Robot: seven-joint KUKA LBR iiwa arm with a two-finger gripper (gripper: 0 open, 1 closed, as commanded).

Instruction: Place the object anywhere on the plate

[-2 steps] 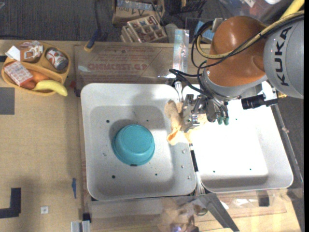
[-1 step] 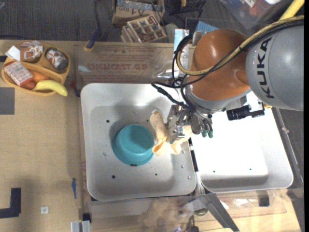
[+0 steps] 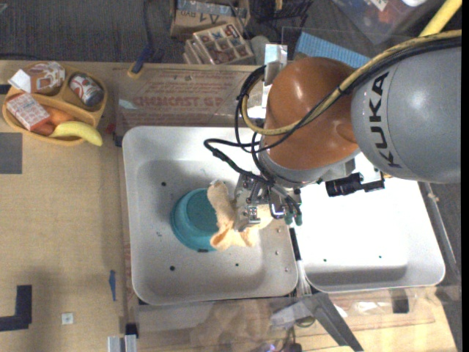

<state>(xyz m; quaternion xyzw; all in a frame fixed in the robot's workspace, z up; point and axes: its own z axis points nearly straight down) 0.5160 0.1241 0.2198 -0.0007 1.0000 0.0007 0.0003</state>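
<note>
A teal round plate (image 3: 193, 218) lies in the left white bin (image 3: 146, 196), toward its middle. A pale yellow-orange floppy object (image 3: 229, 227), like a cloth or soft toy, rests against the plate's right edge and partly overlaps it. My gripper (image 3: 251, 210) hangs straight above the object's right part, its metal body pointing down into the bin. The arm's large orange band and grey housing cover the area just behind it.
The right white bin (image 3: 381, 248) adjoins the left one. A yellow tray (image 3: 51, 112) with a banana and boxes sits at the bench's far left. Cardboard boxes and cables lie behind the bins. Black cables loop near the wrist.
</note>
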